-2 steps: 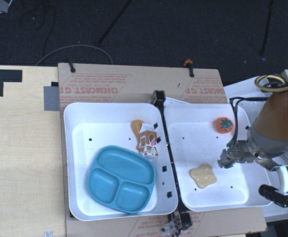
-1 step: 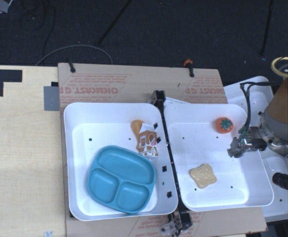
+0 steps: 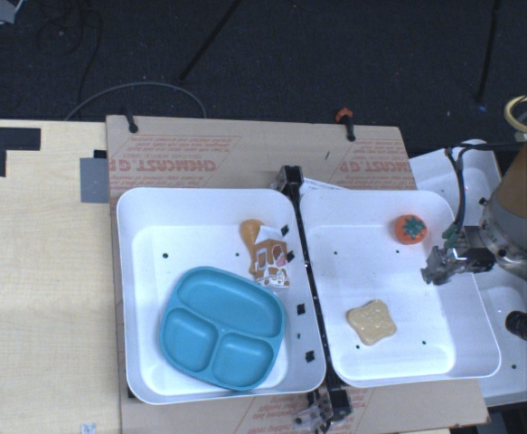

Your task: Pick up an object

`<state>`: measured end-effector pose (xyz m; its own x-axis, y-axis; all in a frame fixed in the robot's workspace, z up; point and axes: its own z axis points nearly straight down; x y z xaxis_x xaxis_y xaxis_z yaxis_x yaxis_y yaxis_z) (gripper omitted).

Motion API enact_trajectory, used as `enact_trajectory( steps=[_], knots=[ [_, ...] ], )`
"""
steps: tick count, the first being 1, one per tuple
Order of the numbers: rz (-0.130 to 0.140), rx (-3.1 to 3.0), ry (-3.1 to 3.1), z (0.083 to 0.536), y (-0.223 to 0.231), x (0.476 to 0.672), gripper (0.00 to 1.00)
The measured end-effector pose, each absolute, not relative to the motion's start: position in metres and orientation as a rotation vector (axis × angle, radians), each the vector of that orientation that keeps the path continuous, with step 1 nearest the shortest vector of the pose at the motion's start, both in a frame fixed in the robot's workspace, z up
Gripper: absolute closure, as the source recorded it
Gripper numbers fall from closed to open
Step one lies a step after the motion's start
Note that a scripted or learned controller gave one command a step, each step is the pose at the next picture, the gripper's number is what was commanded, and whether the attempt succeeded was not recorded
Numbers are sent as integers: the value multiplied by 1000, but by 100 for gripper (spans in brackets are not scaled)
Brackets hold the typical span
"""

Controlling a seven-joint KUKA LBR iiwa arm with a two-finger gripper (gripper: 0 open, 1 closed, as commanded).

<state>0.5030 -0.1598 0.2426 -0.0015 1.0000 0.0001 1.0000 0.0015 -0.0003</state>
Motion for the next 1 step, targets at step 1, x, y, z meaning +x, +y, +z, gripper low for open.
enact_trajectory(
  steps=[1],
  knots=[
    [2, -2214, -2223, 234, -101, 517, 100]
  ],
)
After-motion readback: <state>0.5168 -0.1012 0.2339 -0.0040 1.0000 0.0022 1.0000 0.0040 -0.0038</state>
